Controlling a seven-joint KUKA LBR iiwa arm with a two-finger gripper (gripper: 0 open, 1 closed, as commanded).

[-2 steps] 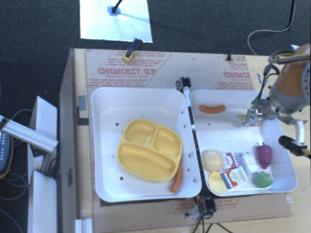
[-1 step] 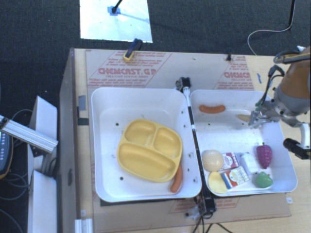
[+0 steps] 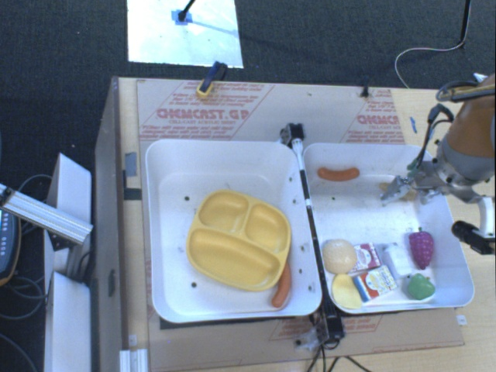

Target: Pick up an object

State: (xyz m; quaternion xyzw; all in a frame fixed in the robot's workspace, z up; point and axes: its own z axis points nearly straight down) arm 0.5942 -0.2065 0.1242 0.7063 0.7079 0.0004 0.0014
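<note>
We see the pincer (image 3: 404,190) low over the right bin (image 3: 465,285), a hot dog (image 3: 339,174) lying just to its left; whether its fingers are parted we cannot tell, and nothing shows between them. Nearer the camera from the pincer lie purple grapes (image 3: 421,248), a green pepper (image 3: 420,287), a bun (image 3: 339,256) and small cartons (image 3: 373,283) on a yellow plate (image 3: 342,294). Far left of it, in the other bin (image 3: 167,208), a yellow divided tray (image 3: 239,239) touches a second sausage (image 3: 283,287).
</note>
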